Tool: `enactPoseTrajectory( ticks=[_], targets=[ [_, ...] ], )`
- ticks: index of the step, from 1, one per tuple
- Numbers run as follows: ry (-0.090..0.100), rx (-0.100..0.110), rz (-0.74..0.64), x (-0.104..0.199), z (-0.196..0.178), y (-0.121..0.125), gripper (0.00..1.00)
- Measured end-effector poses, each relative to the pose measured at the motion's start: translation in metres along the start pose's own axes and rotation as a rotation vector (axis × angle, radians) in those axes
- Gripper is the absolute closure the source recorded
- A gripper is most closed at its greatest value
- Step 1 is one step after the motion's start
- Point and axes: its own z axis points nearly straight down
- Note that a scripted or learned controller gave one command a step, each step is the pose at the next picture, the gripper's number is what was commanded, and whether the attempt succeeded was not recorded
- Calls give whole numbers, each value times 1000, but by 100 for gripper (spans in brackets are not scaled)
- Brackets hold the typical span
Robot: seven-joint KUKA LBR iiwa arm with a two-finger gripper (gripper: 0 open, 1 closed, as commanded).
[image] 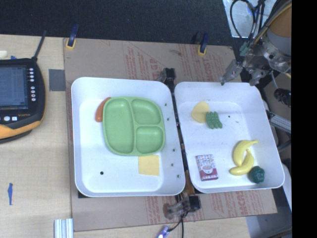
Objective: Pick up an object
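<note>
Camera view, pincer [240,77] open above right bin [267,128]

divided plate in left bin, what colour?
Light green plate, seen in the camera view.

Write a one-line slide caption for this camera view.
End effector poised above the right bin's far edge; banana, red packet inside; green tray in left bin.

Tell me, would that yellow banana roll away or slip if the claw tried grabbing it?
The banana lies flat on its curve, so it probably won't roll. Its smooth, glossy skin could slip between fingers. A push might nudge the dark green ball touching its lower end.
</note>
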Motion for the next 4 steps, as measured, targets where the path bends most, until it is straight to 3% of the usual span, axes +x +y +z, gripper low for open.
enactPoseTrajectory(
  ticks=[1,2,3,4],
  targets=[
    [0,3,0,-28,114,-40,0],
    [0,2,-2,-22,190,-26,0],
    [1,2,0,-34,196,-121,0],
    [0,-3,1,-35,195,-44,0]
  ],
)
